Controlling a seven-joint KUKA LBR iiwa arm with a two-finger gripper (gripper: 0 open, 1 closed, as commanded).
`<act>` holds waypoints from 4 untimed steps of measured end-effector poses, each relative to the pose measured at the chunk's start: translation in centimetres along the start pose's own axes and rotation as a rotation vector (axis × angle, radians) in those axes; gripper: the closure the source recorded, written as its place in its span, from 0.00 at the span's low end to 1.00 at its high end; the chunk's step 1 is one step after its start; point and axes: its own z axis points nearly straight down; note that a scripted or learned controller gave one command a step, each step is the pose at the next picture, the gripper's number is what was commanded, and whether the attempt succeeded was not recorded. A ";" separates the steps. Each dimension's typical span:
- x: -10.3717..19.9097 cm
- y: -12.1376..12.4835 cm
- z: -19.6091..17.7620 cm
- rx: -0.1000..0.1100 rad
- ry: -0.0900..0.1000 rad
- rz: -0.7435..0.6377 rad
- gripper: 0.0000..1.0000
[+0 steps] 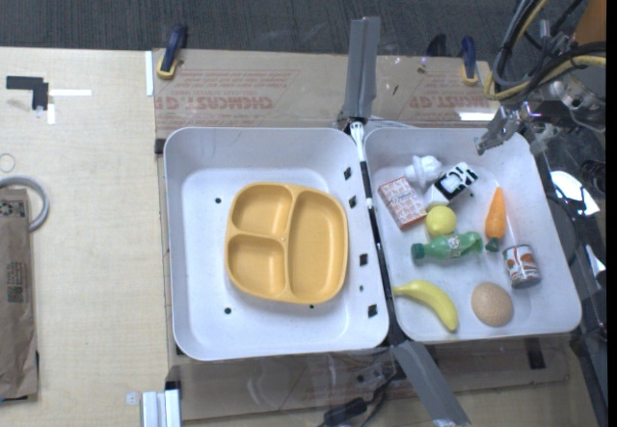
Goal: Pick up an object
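Orange carrot is your reference landmark here, lying in the right bin with its long axis running roughly up-down in the camera view, thick end toward the bin's far wall, tip pointing to the near side. Your gripper sits up and away from the carrot, over the far right corner of that bin, just past the rim, and you can't tell from this angle how wide it's set; nothing visible is caught in it, so treat it as empty-handed. Everything pickable lies on the near side of the gripper: black-and-white block and white figure sit left of the carrot's thick end, pink carton further left, yellow lemon just left of the carrot's middle, green bottle lying crosswise below the lemon and near the carrot's tip. Red can is just below-right of the carrot tip, tan egg further below, banana below-left. Carrot looks like the closest straight-line target, my judgement: you'd come toward the near side from where the arm is and close across its narrow width, not along its length. Yellow tray in the left bin is well apart, far left of the carrot, not relevant to the reach.
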 end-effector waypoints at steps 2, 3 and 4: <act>-4.9 -2.0 16.7 0.000 0.011 -0.053 0.00; -5.2 -2.0 15.7 -0.002 0.003 -0.051 1.00; -2.7 -2.1 4.7 -0.002 -0.002 0.027 1.00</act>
